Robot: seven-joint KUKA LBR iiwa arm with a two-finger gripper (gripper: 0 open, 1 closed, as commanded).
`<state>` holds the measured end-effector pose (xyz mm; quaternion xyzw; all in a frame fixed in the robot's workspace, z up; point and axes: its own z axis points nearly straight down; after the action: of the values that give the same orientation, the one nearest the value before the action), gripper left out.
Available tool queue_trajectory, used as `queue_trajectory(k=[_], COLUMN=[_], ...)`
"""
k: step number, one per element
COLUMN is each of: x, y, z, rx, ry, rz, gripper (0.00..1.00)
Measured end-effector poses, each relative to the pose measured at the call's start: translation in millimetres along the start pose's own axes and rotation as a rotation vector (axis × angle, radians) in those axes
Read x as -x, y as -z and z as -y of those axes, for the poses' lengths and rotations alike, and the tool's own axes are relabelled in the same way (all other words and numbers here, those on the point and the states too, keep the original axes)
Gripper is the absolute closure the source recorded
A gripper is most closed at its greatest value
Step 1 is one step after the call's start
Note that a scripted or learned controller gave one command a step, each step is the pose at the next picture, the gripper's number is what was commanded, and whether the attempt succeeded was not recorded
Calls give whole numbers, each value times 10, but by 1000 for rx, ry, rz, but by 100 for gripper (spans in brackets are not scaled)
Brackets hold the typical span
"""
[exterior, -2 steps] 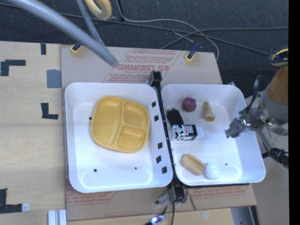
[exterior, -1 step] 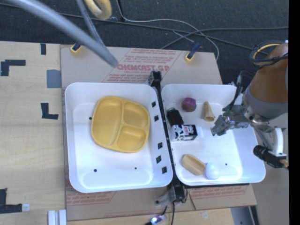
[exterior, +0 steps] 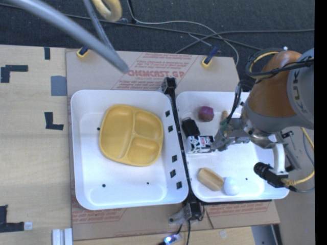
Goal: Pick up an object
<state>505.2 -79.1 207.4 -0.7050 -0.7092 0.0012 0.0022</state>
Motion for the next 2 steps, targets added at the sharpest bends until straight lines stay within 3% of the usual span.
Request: queue_trajectory(k=[2], x=[-942], y=[169], z=[17], rx=[2], ry=[2], rz=[1], gripper=[100])
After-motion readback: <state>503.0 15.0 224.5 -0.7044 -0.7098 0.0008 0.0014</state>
